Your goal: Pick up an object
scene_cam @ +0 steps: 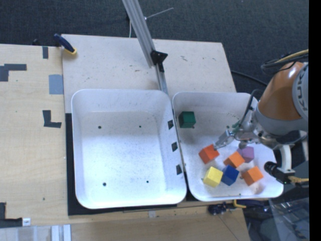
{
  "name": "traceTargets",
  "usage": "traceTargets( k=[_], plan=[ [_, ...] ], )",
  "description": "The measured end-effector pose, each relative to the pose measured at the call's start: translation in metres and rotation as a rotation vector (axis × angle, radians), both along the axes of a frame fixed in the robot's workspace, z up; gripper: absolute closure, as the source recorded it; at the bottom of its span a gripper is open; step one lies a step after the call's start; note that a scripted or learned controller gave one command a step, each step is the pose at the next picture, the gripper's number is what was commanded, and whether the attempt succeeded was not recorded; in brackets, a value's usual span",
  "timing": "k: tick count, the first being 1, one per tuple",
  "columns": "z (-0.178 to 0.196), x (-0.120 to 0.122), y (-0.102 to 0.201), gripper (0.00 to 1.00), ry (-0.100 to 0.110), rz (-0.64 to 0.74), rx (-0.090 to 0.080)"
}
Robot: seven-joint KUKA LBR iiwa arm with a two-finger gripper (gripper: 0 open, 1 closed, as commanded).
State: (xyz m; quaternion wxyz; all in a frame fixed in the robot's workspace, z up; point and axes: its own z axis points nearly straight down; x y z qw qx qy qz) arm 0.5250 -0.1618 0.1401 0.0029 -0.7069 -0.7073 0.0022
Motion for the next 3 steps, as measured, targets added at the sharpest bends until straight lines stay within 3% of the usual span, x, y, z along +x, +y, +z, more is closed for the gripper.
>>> traceTargets(
  k=[1, 3],
  plan=[
    [0.013, 0.001, 0.000, 1.00, -0.004, 0.001, 0.000],
    [0.120, 0.004, 0.007, 1.00, -0.011, 0.002, -0.002]
  ],
)
